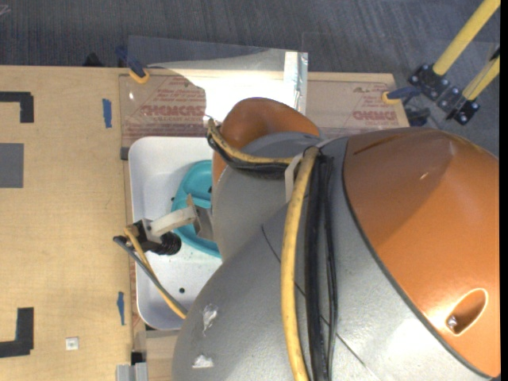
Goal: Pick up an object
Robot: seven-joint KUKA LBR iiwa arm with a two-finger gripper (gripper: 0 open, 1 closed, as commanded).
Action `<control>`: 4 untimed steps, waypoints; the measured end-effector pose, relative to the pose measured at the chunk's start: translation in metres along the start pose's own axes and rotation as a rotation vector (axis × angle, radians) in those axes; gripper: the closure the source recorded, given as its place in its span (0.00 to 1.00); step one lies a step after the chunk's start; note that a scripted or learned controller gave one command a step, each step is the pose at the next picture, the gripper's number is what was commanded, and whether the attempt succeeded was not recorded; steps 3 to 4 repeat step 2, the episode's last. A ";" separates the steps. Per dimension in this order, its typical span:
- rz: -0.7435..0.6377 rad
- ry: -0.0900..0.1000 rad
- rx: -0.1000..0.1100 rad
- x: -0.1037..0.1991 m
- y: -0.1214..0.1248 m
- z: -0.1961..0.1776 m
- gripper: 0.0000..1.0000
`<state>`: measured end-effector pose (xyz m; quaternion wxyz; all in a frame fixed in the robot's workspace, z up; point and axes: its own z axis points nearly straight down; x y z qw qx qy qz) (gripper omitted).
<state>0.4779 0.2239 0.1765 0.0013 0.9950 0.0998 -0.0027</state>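
Observation:
A turquoise object [196, 187] lies in the white bin [145, 159], mostly covered by the arm. Another strip of the same turquoise shows lower down beside the wrist. My gripper [202, 213] is down inside the bin over this object, hidden beneath the grey wrist. The bulk of the grey and orange arm [333, 252] hides the right part of the bin.
The bin sits against a wooden board [63, 213] on its left. A clear plastic sheet [206, 86] stands behind the bin. Yellow-handled clamps [444, 86] are at the top right on the grey floor.

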 end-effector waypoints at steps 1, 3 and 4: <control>-0.285 0.008 0.002 0.001 -0.001 -0.129 1.00; -0.017 0.002 0.000 0.000 0.000 -0.041 1.00; -0.017 0.002 0.000 0.000 0.000 -0.041 1.00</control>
